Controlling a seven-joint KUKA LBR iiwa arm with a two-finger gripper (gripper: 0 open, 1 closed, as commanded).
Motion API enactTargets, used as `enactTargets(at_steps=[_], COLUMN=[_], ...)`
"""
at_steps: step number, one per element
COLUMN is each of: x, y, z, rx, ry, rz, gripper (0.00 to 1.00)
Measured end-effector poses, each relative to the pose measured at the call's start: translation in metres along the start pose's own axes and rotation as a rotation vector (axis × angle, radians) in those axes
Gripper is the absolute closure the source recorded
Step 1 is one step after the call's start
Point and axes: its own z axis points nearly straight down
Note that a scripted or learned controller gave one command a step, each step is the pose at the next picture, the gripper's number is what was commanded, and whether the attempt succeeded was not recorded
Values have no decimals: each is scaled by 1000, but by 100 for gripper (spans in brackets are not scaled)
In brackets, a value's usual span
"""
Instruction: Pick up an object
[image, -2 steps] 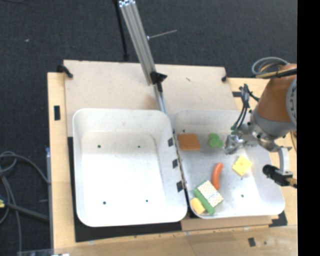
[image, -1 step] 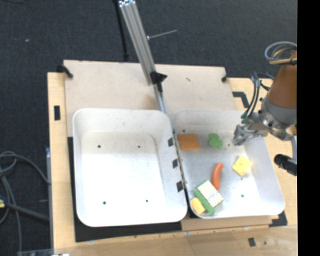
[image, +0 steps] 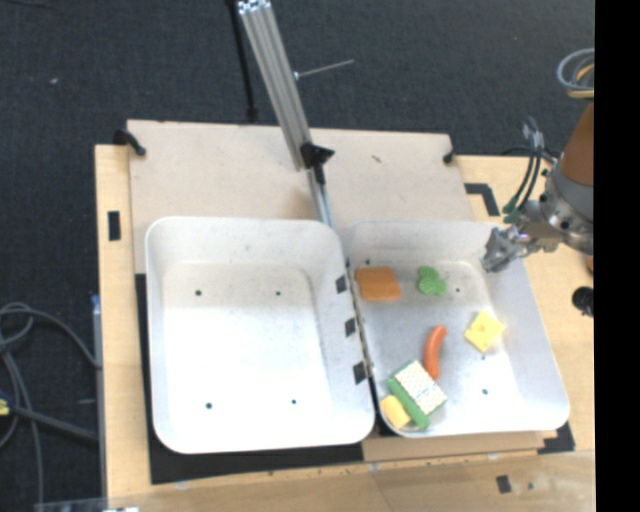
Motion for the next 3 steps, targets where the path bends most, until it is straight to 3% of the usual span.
enactTargets(at_steps=[3], x=[158], y=[46], z=[0], rx=[5], ry=[4], rz=[-4], gripper=[100])
